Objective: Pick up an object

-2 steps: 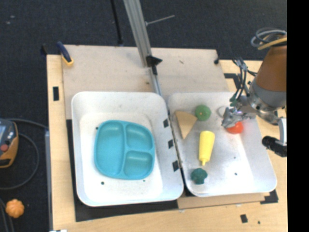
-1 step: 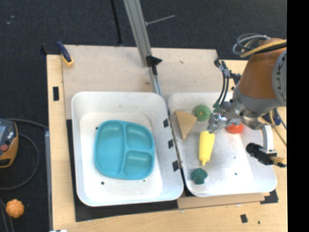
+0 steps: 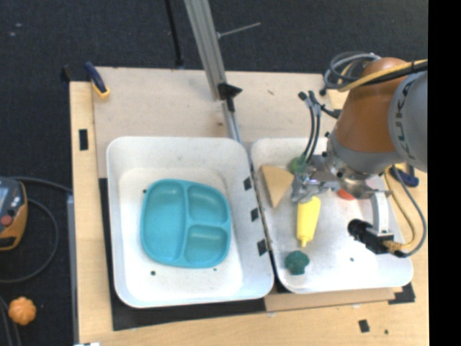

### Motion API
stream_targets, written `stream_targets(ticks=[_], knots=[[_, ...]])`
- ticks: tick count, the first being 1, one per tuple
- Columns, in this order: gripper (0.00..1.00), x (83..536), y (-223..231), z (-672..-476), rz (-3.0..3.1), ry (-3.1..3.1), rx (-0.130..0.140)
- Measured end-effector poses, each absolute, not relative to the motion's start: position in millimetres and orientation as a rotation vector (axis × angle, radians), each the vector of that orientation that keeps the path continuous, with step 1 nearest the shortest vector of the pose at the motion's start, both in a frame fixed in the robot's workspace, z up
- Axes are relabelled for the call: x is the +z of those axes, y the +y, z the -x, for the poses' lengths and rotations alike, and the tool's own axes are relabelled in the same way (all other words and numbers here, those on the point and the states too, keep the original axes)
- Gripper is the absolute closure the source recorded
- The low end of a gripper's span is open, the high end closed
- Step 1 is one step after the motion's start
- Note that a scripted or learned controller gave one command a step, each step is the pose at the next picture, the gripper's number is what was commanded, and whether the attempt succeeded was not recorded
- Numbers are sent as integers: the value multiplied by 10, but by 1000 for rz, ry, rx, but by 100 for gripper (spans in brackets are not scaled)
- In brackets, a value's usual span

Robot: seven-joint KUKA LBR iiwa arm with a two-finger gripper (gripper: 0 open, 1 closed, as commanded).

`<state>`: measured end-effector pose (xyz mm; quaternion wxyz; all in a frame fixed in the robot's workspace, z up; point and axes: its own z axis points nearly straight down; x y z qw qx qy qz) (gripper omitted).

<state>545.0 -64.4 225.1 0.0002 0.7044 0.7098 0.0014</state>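
Claw [image 3: 306, 190] poised at yellow corn's [image 3: 307, 220] upper end; grip state indiscernible; likely slip off rounded cob.

A pale wooden bench [image 3: 166, 107] stands on dark carpeted floor [image 3: 86, 20], an aluminium post [image 3: 205, 38] rising from its rear edge. Black cables [image 3: 43, 193] trail at left, near a small orange ball [image 3: 21, 310] on the carpet.
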Motion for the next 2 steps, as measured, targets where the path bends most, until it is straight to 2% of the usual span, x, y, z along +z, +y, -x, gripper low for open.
stream_targets(ticks=[1, 2], knots=[[100, 2340, -204, -5304, -2213, 2230, 4], [100, 2344, 417, -5281, -2211, 2232, 5]])
